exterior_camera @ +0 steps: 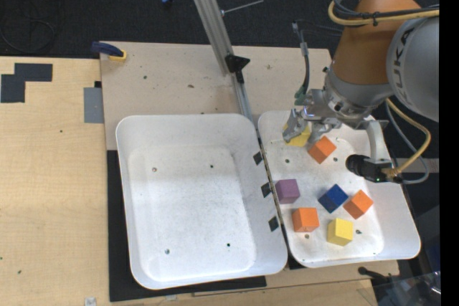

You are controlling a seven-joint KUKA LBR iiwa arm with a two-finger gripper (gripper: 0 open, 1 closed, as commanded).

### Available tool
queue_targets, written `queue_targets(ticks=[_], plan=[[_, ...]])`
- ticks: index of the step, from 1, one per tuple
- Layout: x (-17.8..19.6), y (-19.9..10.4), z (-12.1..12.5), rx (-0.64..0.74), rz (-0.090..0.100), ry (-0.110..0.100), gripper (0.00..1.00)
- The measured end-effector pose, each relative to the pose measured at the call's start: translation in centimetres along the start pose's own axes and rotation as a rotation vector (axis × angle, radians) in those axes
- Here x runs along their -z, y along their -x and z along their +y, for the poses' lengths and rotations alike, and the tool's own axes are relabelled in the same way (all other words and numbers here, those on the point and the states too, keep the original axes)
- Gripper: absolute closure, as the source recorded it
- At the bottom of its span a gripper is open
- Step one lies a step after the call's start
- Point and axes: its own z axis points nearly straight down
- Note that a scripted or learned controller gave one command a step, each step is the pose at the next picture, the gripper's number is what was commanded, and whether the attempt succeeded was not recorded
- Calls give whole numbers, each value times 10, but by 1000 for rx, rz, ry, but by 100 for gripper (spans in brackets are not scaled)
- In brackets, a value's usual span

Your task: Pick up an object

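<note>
We are counting seven blocks: three orange, two yellow, one purple, one blue; two white bins.

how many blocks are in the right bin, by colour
orange: 3, at and
yellow: 2, one near the front, one at the end effector
purple: 1
blue: 1
total: 7 blocks, all in the right bin
</note>
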Motion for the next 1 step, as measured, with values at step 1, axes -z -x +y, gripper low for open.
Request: queue_targets(ticks=[1], plan=[[-14,-56,13,0,-1,-1,100]])
